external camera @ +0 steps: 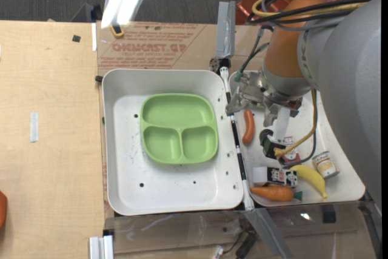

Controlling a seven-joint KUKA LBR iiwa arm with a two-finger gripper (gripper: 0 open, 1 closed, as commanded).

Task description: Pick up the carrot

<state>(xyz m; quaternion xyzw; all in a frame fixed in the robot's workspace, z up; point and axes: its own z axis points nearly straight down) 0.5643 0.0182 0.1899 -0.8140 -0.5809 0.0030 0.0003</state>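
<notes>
Carrot lies loose at the near edge of the right bin, beside a banana, well apart from the tool, which hangs over a sausage, so no pick has been made; finger spread unclear.

Plate in left bin (centred)
</notes>
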